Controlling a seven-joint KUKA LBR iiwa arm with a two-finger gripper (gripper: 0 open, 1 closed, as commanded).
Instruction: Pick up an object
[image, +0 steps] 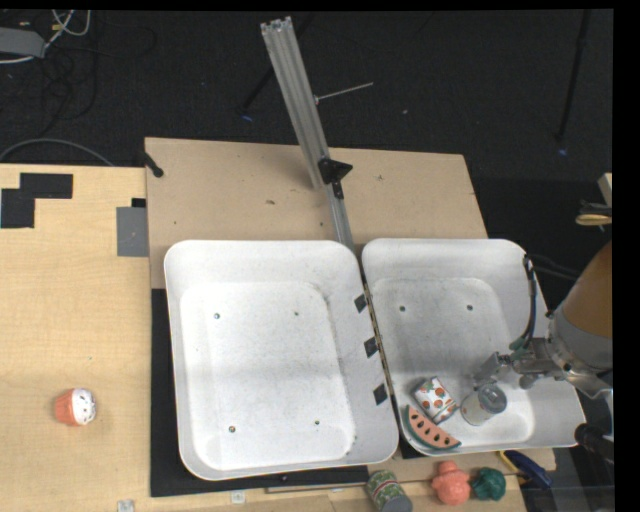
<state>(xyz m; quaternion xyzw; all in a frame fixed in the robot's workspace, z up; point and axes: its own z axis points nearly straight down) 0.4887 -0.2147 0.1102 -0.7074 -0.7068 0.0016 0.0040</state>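
Camera view: we see the hand low in the right bin, just beside the red-and-white object and watermelon slice; its grip we cannot tell.

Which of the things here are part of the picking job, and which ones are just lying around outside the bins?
Part of the job:
- tool, low in the right bin
- red and white patterned object, beside the tool
- watermelon slice toy at the bin's near edge

Lying about:
- orange and white ball on the wooden surface far left
- pink toy, green toy and dark can in front of the bins
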